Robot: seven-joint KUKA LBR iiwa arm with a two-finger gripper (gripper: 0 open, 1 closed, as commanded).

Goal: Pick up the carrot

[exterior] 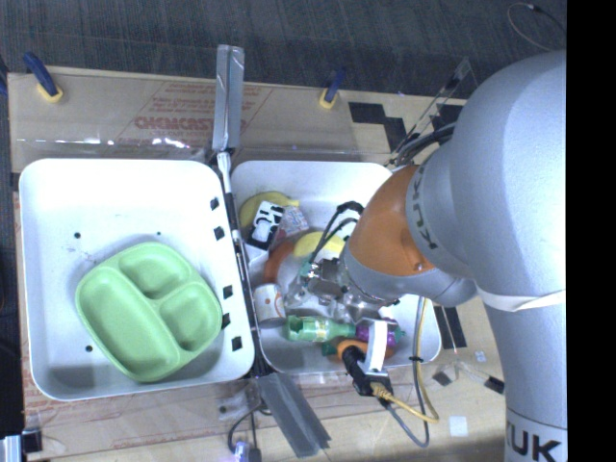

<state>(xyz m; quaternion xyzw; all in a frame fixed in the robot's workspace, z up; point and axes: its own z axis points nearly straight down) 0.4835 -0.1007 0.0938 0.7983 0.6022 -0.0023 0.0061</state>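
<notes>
From my feed I saw the arm (500, 200) reaching in from the right, bent down over the right bin (318, 173), its orange band (385, 224) sitting above the wrist. The gripper (322, 292) was low inside that bin, buried among the clutter — I could not tell how it stood or whether it had hold of anything, since the wrist and cabling covered it.

The carrot (279, 258) seemed to be the dull orange shape lying near the middle-left of the right bin, just beside the gripper on its left; part of it was hidden, so I would not swear to its outline. Behind it, toward the bin's far wall, lay a yellow object (265, 205) with a black-and-white item (267, 227) resting against it. A second yellowish piece (318, 245) showed just right of the carrot, tucked under the wrist. Nearer the front wall a green bottle (318, 330) lay on its side, and beside it on the right a purple-and-white object (377, 340). A small orange bit (345, 350) sat at the front edge.

The left bin (58, 200) held a green divided plate (149, 308) with three compartments, lying flat toward the front. Both bins rested on the surface (115, 104) — a blue clamp (43, 77) gripped its far left edge, another (332, 89) near the middle.
</notes>
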